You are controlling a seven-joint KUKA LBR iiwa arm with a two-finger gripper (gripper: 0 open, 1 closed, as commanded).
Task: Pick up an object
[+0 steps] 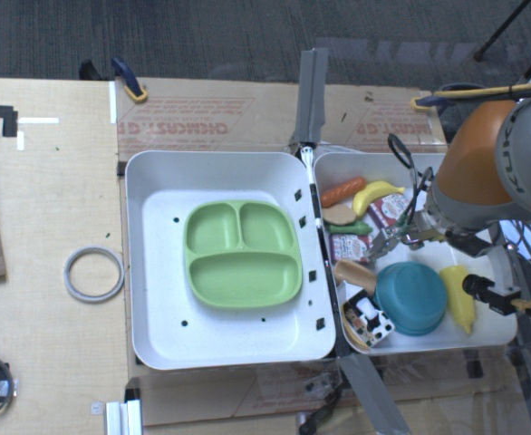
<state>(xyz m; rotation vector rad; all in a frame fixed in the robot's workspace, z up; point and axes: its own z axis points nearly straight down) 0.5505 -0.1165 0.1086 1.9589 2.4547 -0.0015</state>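
Overhead view of the pick attempt. The gripper [394, 236] hangs low inside the right bin [506, 335], close to the wall that bin shares with its neighbour, so that it can reach into the crowded pile. Whether its jaws are apart or together cannot be told at this scale; no object is seen held between them. Directly beneath and around it lie the likeliest candidates: a printed packet [391, 212], a green stick-like item [349, 229] and a tan wooden piece [354, 274]. Toward the bin's far edge rest a carrot [342, 191] and a yellow banana [375, 196]; toward its near edge sit an upturned teal bowl [411, 297], a black-and-white patterned object [368, 323] at the near left corner, and a second yellow fruit [459, 298]. The left bin [148, 270] carries a green divided plate [243, 254], lying flat at its centre. On the bench [48, 207], near its left edge, lies a tape roll [94, 273].
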